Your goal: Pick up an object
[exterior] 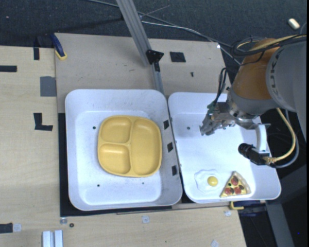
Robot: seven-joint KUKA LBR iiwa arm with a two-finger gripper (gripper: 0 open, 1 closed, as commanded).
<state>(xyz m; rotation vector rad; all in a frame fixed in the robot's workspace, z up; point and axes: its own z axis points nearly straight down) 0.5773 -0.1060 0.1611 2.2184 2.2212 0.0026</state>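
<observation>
Above the right-hand bin (181, 138), the grey arm (270, 81) hangs its gripper (210, 126) over bare white floor — nothing shows between the dark fingers, and whether they stand open or shut cannot be told at this slant. The pickable things in this bin lie toward the near edge, well apart from the gripper: a toy fried egg (208, 180) and, just beside it on the side toward the arm's base, a toy pizza slice (235, 184). Across the bin's far wall, in the left-hand bin (74, 138), rests a yellow divided plate (129, 145). By the look of it, the task sits at the approach stage — no object has yet been lifted. The next move would call for carrying the gripper toward the near edge of the right-hand bin, centring it over the egg or the slice, then descending; both toys lie flat, so a low, square grasp seems needed.
</observation>
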